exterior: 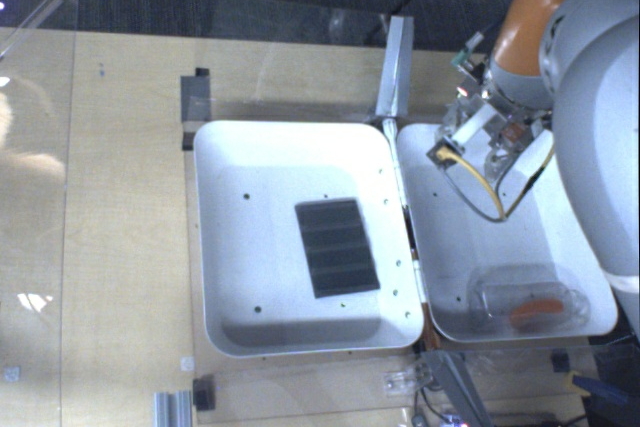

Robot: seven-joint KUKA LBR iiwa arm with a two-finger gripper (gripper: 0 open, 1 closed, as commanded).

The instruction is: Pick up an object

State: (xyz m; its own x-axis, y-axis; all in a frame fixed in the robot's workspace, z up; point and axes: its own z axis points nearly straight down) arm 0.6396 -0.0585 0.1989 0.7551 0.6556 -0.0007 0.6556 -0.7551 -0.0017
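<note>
Overhead, the arm (590, 115) reached in from the right of the frame, with its end effector (497, 153) over the upper part of the right bin (440, 245). Whether the end effector was open or closed could not be told at this angle. A clear case (530, 303) with something orange inside lay in the lower part of that bin, well apart from the end effector. A black pad (338, 247), ribbed and slightly askew, lay flat near the middle of the left bin (225, 215). The two bins sat side by side on the pale surface (110, 215).
</note>
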